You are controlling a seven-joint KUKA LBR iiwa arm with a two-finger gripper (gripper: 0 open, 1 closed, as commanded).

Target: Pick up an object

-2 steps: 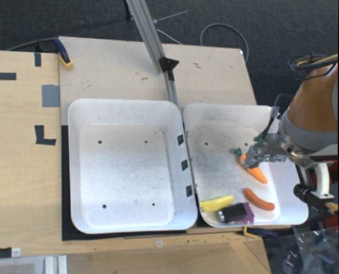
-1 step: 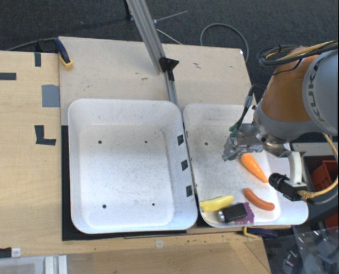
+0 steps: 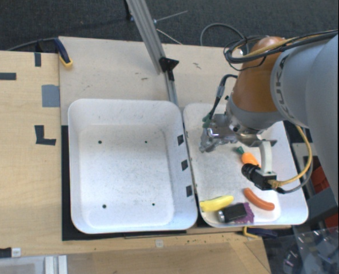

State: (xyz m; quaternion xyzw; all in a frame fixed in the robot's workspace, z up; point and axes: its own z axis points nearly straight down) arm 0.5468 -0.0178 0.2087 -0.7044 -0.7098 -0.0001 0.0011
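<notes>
The arm (image 3: 283,84) reaches in from the right and hangs over the right bin (image 3: 215,164), its wrist low above the bin's upper half. The pincer (image 3: 210,141) sits near the bin's left wall, close to the white floor. Whether it is wide or narrow cannot be told from this slanted view; no object can be seen between its tips, so nothing appears to be held.

The candidates for picking all lie in the right bin, toward its near and right side. A yellow piece (image 3: 216,202) lies by the near rim. Just beside it sits a black block (image 3: 233,212) on something purple (image 3: 247,212). An orange-red sausage shape (image 3: 259,199) lies to their right. A small orange piece (image 3: 248,158) rests higher up, under the arm's cabling. The left bin (image 3: 123,164) carries only a few dark specks.

As a judgement, the task is at its early stage: the pincer is down in the bin but apart from every object, the orange piece being the nearest. The grasp and the lift are both left to do.

No brand, label or writing is legible on the objects, the bins or the tabletop (image 3: 20,130); the dark tape marks on the wood are plain shapes.
</notes>
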